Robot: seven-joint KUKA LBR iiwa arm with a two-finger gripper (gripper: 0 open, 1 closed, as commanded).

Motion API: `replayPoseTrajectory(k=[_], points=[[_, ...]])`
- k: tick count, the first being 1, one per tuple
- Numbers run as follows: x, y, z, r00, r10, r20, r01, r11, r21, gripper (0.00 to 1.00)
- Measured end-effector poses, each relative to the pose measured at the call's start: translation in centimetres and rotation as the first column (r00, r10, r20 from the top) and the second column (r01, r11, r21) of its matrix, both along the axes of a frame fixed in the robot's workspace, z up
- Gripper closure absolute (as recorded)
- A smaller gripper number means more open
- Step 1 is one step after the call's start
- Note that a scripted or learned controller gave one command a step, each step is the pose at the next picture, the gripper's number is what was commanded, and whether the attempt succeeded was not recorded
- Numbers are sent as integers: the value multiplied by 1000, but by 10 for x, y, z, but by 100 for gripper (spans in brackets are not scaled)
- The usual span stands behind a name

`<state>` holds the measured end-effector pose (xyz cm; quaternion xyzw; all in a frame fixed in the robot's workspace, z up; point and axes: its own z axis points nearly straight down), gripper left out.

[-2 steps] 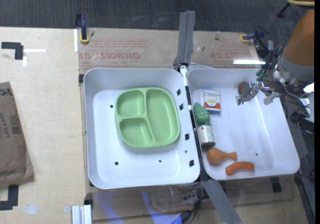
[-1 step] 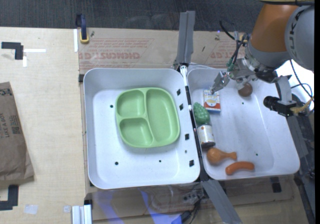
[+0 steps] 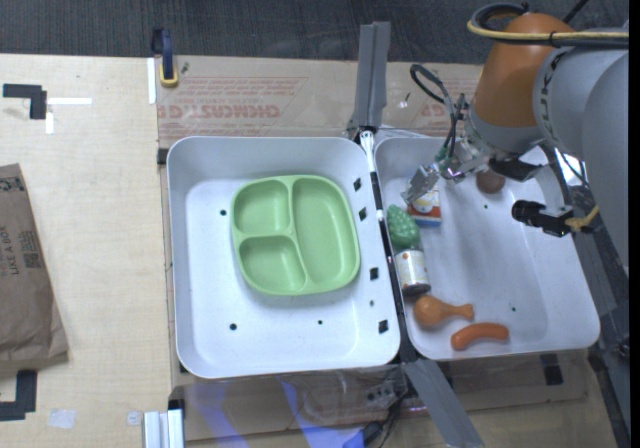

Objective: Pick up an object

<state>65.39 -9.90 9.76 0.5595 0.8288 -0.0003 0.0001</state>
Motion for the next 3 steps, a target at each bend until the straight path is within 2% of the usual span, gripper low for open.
replayPoseTrajectory(k=[1,2,3], points=[[5,-1,-5,916,-400,1,400,916,0,0],[-33,2,-5,943,-333,0,333,943,0,0],[-9,-49,-5,984,-180,3,180,984,-1,0]])
